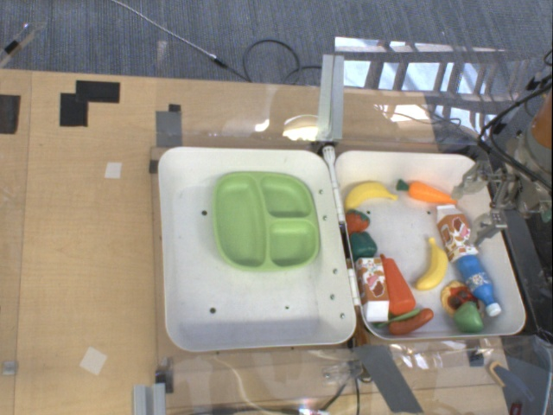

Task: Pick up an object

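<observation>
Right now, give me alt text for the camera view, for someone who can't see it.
Two white bins sit side by side on a wooden bench: the right bin holds toy food, including two bananas, a carrot and a blue bottle, while the left bin holds a green divided plate. The gripper hovers at the right bin's far right edge.

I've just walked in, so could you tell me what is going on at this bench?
A robot arm is set to pick up an object. Its gripper sits at the right bin's far right edge, holding nothing, near a small bottle. Toy food fills that bin; the left bin holds a green divided plate.
</observation>
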`<state>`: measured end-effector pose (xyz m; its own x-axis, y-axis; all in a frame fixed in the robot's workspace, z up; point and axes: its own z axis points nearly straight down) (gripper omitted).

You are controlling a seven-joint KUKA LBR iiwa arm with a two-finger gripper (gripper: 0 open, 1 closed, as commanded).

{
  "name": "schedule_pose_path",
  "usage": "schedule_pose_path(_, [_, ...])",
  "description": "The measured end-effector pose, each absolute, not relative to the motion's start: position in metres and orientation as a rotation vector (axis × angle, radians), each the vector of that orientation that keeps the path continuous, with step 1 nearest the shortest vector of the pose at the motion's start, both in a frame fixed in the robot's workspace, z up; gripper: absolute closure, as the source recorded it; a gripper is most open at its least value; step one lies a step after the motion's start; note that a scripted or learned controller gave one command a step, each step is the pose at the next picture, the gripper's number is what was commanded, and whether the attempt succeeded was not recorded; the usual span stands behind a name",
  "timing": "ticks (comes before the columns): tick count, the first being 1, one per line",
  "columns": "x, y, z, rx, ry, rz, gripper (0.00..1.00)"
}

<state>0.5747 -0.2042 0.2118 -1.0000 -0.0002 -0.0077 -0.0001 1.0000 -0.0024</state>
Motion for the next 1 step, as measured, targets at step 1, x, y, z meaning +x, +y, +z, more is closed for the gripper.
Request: schedule_pose_path(1, [0.5626, -0.2100, 0.1079, 0.054, 3.114, -0.017, 0.00])
